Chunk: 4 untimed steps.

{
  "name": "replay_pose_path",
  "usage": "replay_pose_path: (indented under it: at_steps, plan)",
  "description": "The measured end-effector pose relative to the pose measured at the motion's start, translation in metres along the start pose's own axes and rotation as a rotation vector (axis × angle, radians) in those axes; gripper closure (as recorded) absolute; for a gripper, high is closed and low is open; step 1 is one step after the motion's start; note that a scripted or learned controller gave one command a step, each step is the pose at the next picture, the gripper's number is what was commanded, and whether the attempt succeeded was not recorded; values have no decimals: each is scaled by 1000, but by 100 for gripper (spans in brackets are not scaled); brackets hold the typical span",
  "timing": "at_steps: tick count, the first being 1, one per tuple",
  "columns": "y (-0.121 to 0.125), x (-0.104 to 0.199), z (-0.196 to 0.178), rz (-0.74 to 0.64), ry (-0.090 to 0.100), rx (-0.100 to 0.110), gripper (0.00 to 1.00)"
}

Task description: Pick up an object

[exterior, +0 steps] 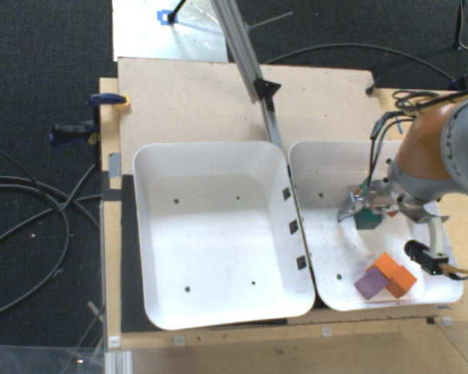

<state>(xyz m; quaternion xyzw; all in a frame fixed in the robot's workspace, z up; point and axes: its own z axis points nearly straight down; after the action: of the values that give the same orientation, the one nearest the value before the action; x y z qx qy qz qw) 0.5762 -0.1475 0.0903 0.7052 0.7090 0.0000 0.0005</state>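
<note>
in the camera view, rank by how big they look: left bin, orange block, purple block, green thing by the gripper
1. left bin
2. orange block
3. purple block, close to the orange one
4. green object, partly hidden by the gripper, so unsure

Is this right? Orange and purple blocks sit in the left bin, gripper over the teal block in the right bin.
Not quite. The orange block and purple block lie in the right bin, not the left bin, as the camera view shows. The rest stands: the gripper is over the teal block in the right bin.
</note>
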Motion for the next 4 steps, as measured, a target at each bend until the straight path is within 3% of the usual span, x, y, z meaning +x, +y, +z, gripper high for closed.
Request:
replay_pose_path:
  at_steps: [1, 2, 3, 4]
  plan:
    - [0, 0, 0, 1, 0, -1, 0]
    - [-15, 56, -20, -4, 3, 0, 0]
    - [-14, 53, -29, -1, 1, -2, 100]
    - [29, 114, -104, -7, 3, -10, 100]
